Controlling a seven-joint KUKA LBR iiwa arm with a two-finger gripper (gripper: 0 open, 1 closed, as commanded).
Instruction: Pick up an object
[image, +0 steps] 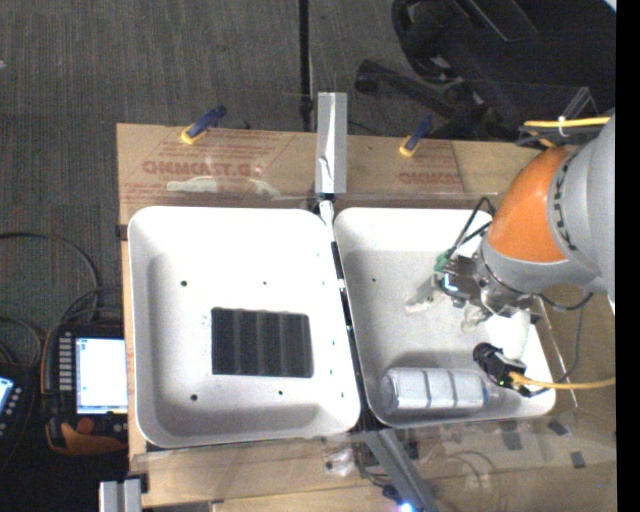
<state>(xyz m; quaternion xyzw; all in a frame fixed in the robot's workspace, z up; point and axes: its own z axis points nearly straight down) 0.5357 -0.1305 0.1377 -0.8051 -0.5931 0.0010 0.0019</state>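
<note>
A black ridged rectangular block (260, 342) lies flat in the middle of the left bin (160, 260). A grey, ribbed, bottle-like object (435, 390) lies on its side along the front wall of the right bin (385, 250). My gripper (445, 310) hangs over the right half of the right bin, above and behind the grey object and apart from it. Its pale fingertips (419, 300) are spread, with nothing between them. The orange-banded wrist (535, 215) hides the bin's right rim.
A yellow cable with a black plug (497, 362) trails from the arm over the right bin's front right corner. The two bins meet at a central ridge (340, 300). Clamps (203, 123) hold the cardboard at the back. A handheld pendant (95, 375) lies left of the bench.
</note>
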